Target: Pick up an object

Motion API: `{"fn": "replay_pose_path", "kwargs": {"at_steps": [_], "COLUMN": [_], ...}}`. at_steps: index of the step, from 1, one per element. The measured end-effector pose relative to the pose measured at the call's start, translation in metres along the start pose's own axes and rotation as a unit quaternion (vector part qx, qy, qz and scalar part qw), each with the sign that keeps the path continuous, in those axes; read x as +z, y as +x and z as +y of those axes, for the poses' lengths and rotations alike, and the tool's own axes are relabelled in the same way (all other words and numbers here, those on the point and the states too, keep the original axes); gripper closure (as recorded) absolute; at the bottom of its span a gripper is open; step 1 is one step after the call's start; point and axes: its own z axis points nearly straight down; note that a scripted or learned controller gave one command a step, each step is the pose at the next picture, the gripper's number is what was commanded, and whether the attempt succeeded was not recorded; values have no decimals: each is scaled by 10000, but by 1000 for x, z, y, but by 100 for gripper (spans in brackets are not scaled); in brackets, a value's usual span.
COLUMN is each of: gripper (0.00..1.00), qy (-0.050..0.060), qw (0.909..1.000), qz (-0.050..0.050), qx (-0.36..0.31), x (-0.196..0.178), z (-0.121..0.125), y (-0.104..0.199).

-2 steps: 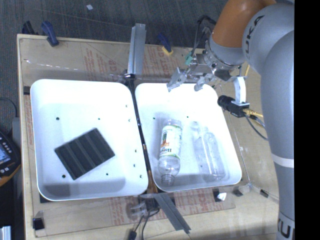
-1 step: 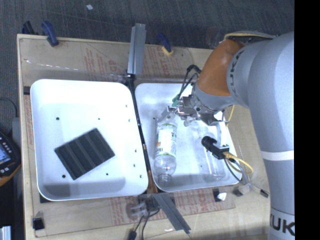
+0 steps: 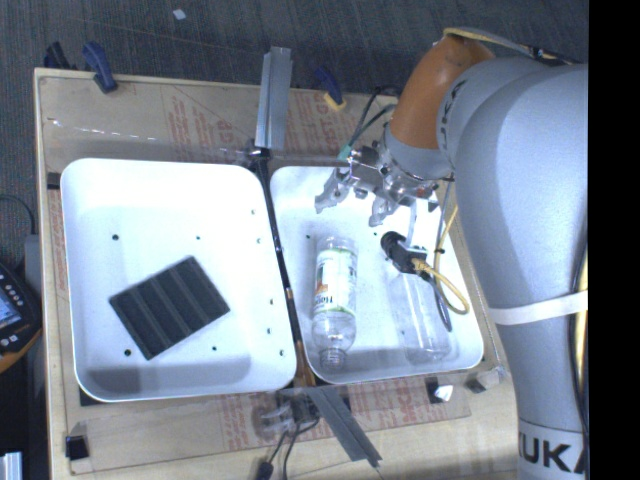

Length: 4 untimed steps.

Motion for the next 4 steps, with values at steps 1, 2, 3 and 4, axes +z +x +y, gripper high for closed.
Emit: {"fn": "replay_pose_path", "kwargs": {"at_steps": [1,2,3,4], "gripper": [0,0,0,0], "qy": [-7,-30,-11,13], "qw": [9988,9942,9929,9936], "qz": [2,-4,-1,1], "qx": [-489,-1075,-1190,-1133], "x": [58,57,43,59], "z": [-36,-56,-55,-83], "y": [21,-11,-11,-49]}}
